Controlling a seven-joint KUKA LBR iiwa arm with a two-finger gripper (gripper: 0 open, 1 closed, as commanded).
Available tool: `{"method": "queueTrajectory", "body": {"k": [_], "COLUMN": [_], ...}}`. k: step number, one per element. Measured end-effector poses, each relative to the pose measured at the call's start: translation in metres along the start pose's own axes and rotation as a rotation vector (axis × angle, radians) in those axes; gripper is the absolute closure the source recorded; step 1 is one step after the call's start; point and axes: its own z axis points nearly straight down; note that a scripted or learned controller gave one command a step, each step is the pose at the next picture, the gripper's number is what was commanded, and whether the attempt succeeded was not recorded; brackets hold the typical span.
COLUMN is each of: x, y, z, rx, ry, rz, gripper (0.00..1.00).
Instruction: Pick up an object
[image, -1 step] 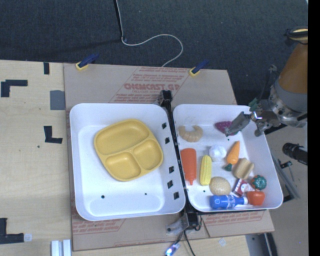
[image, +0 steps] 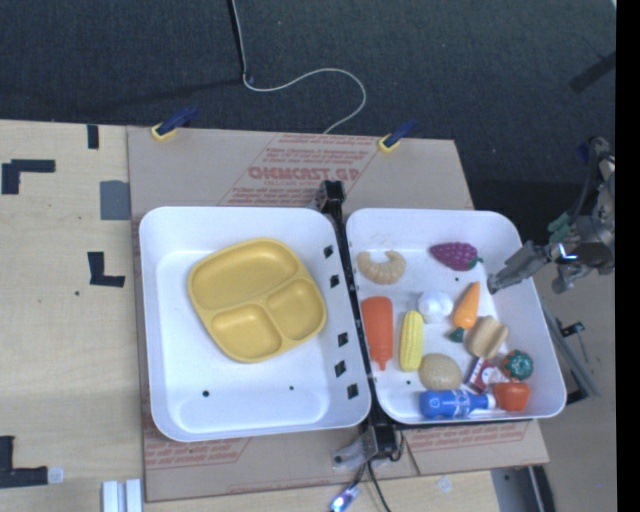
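Observation:
The right bin (image: 500, 228) holds several toy foods: a tan croissant (image: 382, 265), purple grapes (image: 455, 255), a small white piece (image: 433, 303), an orange carrot (image: 465, 305), a long red-orange sausage (image: 377, 330), yellow corn (image: 411, 340), a potato (image: 440, 372), a brown bun (image: 487, 337), a blue bottle (image: 455, 403) and a red tomato (image: 512, 396). My gripper (image: 503, 277) hangs at the right bin's right rim, tilted down to the left, just right of the carrot and above the bun. Nothing shows in its grasp.
The left bin (image: 170, 400) holds a yellow divided plate (image: 258, 298). Both bins rest on a cardboard sheet (image: 290, 165) held by clips. A white cable (image: 300, 80) loops across the dark floor behind.

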Motion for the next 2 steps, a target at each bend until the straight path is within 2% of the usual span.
{"method": "queueTrajectory", "body": {"k": [1, 2], "x": [0.001, -0.065], "y": [0.003, 0.003], "z": [-0.006, 0.009], "rx": [0.004, 0.002], "ry": [0.0, -0.002], "rz": [-0.003, 0.002], "gripper": [1.0, 1.0]}}
